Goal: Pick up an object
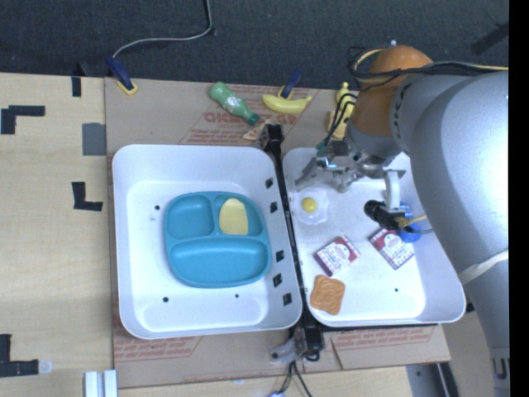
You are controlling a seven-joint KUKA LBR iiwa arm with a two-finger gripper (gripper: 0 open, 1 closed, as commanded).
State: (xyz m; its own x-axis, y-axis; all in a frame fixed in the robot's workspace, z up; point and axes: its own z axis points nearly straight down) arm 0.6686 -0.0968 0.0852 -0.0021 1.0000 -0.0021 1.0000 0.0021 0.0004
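Observation:
My gripper [325, 178] hangs over the back left corner of the right bin [430, 300], its two metal fingers [307, 173] spread open with nothing between them. Just in front of it lies a white fried egg with a yellow yolk [310, 206]. Further forward are two red-and-white packets [335, 255] [393, 248] and an orange toast-like piece [328, 294]. The left bin [136, 222] holds a blue divided plate [215, 242] with a pale yellow item [233, 217] in its back right compartment.
Behind the bins, on the cardboard, lie a green bottle [233, 103] and a yellow banana [287, 102]. The black divider [281, 222] runs between the two bins. The grey arm covers the right bin's far right side.

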